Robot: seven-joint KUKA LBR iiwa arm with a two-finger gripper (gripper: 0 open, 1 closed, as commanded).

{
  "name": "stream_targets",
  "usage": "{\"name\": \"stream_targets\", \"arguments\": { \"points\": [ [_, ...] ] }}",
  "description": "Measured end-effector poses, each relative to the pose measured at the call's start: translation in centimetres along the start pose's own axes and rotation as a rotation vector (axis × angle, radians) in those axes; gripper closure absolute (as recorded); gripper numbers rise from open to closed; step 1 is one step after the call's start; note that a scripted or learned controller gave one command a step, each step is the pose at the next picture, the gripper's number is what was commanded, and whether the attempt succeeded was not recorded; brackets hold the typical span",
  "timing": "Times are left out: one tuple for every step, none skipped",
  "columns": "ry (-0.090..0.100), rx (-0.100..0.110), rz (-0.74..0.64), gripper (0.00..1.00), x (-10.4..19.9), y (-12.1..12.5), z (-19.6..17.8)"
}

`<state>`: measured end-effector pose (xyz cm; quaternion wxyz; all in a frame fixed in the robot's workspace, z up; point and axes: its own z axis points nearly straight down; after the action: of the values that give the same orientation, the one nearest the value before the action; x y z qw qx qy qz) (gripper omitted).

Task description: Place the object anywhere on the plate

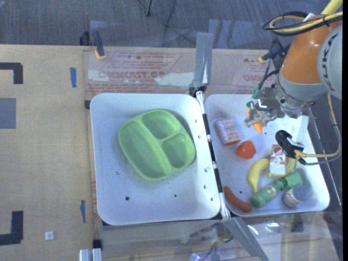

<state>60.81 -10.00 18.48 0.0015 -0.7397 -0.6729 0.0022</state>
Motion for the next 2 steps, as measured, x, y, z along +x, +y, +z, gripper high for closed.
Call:
{"name": "stream_targets", "arguments": {
  "points": [
    [0.001, 0.002, -0.227, 1.00, 7.3, -0.8, 0.3],
    [0.000, -0.002, -0.284, 1.00, 13.5, -0.9, 0.3]
  ]
}}
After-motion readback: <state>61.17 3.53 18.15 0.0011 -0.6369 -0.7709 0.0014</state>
